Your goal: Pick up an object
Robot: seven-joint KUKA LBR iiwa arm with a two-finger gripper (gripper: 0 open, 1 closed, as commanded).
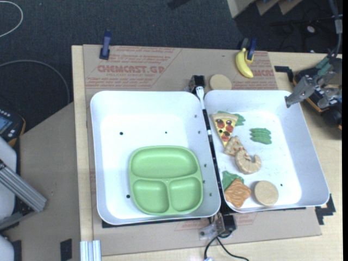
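**Gripper at the bin's far corner, food below and to its left**

The pickable things all lie in the right bin [304,145]. A pizza slice [225,125] sits near its upper left, its tip pointing down the frame. The beans [261,136] lie just right of it, long axis running roughly left to right. Below these come a cracker [235,144], a bitten cookie [248,162], a green leaf [230,177], an orange piece [237,192] and a round biscuit [266,192], strung down towards the bin's lower edge.

The gripper [303,92] hangs at the bin's upper right corner, about over the rim, holding nothing. Whether it is spread or closed I cannot tell from here.

Every item lies down and left of it. The beans look nearest, so I would guess them the likeliest target. They stand clear of their neighbours, and a grasp across their short width would suit.

The left bin [109,145] bears a green plate [166,179], well apart from the gripper. A banana [244,64] rests on the board above the bins.
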